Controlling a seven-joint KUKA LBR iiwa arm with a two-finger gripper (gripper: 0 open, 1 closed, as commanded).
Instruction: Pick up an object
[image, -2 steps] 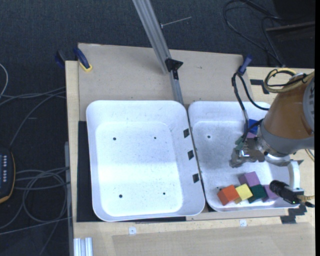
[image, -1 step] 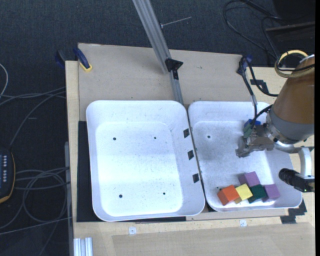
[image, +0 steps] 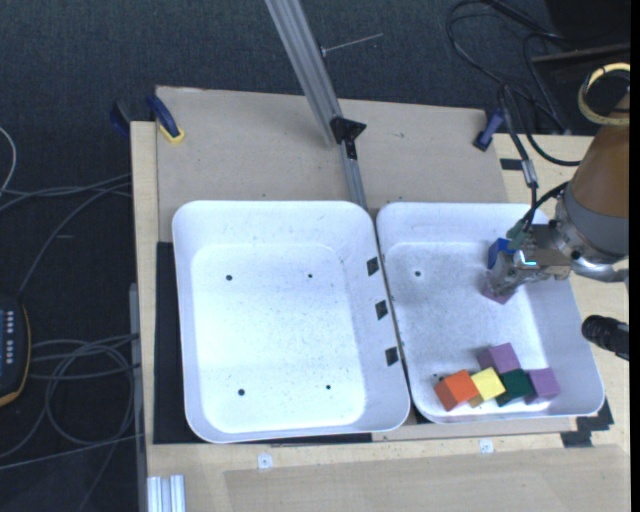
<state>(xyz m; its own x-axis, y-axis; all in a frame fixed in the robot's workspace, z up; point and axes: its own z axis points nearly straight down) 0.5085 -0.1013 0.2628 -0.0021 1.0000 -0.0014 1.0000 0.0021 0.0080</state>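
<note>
A: So, left to right: why is the left bin (image: 270, 310) bare?

B: Everything sits in the right bin (image: 440, 300), blocks (image: 497, 378) huddled against its lower wall, lower right of frame.

A: And the tool (image: 512, 262)?

B: Upper right, low over a purplish block (image: 499, 286). Whether it's wide, narrow or gripping, I cannot tell; the arm (image: 605, 190) is cut off.
</note>
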